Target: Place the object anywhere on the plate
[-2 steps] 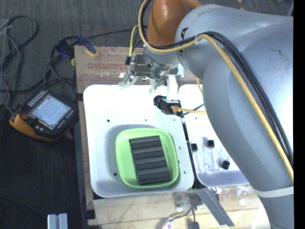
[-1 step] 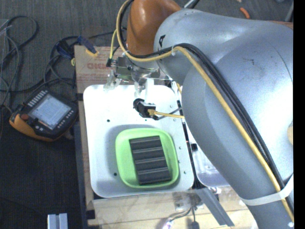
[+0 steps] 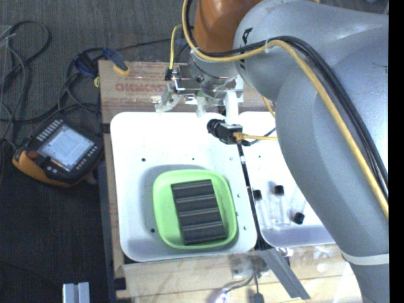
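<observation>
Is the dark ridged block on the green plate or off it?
On it. The block lies flat inside the plate's raised rim, green showing on every side, in the left bin.

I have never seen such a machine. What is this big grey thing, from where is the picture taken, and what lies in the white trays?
The grey thing is a robot arm with an orange band. One camera looks down at a slant. The arm's gripper hangs over the far edge of the left bin. In this bin lies a green plate with a dark ridged object on it. The right bin holds small clear vials with black caps. Nothing shows between the fingers.
</observation>
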Robot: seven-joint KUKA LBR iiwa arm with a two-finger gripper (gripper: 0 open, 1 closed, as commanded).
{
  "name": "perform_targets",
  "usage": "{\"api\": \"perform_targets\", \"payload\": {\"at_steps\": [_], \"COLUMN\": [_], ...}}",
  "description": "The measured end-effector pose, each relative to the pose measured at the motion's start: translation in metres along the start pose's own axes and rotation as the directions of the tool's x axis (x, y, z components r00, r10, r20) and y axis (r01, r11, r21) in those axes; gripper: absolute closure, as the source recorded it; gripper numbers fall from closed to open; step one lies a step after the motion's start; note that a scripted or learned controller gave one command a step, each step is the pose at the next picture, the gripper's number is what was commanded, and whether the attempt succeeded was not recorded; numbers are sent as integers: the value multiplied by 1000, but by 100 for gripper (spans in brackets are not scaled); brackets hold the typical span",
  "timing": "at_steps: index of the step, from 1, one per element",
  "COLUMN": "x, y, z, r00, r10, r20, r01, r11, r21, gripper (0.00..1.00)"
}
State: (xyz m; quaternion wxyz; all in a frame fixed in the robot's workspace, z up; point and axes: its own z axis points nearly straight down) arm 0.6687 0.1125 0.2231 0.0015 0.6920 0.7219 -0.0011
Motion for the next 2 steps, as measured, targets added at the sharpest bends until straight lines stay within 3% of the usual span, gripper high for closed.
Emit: {"api": "perform_targets", "payload": {"at_steps": [1,2], "x": [38,31], "y": [1,1], "z": [-41,-24], "r00": [1000,999], "r10": [20,49], "r20": [-3,-1], "r01": [-20,-49], "r11": [1000,999], "r21": [1,2], "gripper": [0,0]}}
